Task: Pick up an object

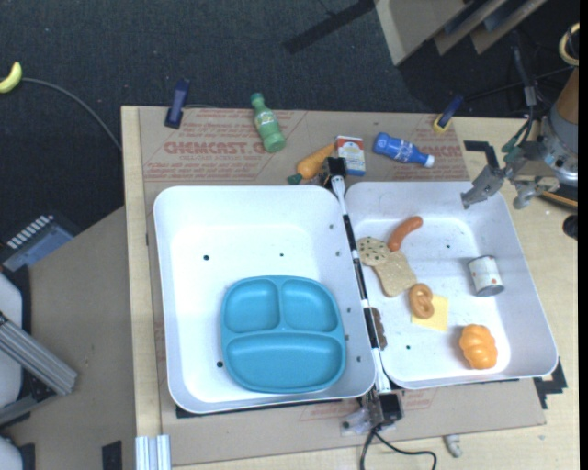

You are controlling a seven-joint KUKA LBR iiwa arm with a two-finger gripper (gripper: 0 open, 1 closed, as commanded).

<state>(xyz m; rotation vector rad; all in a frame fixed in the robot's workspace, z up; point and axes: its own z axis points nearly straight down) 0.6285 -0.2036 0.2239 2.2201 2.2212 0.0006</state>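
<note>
Dark carpet floor [138, 46] surrounds a pale wooden bench [542, 367], with what may be shelving [450, 27] above.

I see right bin [514, 363] w/ hot dog [404, 231], cracker [372, 250], toast [396, 273], cheese [435, 314], can [484, 274], orange pepper [478, 345].

A green bottle [268, 123] and a blue bottle [402, 150] are seen lying on the board [220, 147] behind the two bins, well apart. Between them a small carton [350, 154] is found, with an orange carrot-like toy [315, 162] just beside it. Blue clips are fixed at the board's far edge, one at the left [175, 103] and one at the right [448, 112]. A cable [64, 96] is trailed across the dark floor at the left.
</note>
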